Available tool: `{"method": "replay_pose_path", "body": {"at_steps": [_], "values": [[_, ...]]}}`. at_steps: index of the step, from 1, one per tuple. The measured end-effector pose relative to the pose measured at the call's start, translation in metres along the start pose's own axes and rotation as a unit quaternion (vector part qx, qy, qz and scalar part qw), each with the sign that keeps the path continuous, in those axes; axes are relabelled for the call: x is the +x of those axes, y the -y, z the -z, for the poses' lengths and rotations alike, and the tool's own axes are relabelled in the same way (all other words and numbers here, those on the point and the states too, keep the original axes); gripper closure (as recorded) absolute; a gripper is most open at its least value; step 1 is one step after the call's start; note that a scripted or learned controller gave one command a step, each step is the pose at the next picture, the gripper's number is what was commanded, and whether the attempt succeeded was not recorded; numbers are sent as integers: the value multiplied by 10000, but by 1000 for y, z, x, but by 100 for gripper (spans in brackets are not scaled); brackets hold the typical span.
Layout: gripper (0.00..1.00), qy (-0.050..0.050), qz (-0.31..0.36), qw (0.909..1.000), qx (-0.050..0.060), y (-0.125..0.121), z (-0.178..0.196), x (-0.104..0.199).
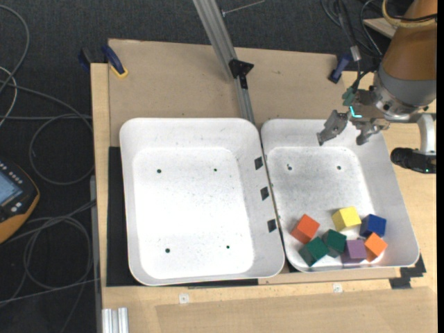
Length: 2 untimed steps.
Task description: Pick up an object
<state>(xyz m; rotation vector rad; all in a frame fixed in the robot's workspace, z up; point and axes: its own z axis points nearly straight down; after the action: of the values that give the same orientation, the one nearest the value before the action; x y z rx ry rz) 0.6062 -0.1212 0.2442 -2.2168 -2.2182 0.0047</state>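
Several small blocks lie clustered in the right bin's [388, 179] near corner: an orange-red block [304, 227], a yellow block [345, 218], a blue block [373, 225], an orange block [375, 244], a purple block [355, 250] and two green blocks [325, 246]. My gripper [349, 130] hangs above the far edge of the right bin, well away from the blocks. Its two grey fingers are spread wide apart with nothing between them.
The left bin [132, 186] sits beside the right one on the wooden bench. A slanted metal rail [222, 40] runs down to the gap between the bins. Blue clamps [114, 61] grip the bench's far edge. Cables lie on the floor at left.
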Motion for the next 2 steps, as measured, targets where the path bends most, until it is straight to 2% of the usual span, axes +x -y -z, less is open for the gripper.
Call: {"method": "replay_pose_path", "body": {"at_steps": [1,2], "values": [[0,5,2,10000,-27,-1,3,0],[0,2,-5,10000,7,0,-59,-5]]}}
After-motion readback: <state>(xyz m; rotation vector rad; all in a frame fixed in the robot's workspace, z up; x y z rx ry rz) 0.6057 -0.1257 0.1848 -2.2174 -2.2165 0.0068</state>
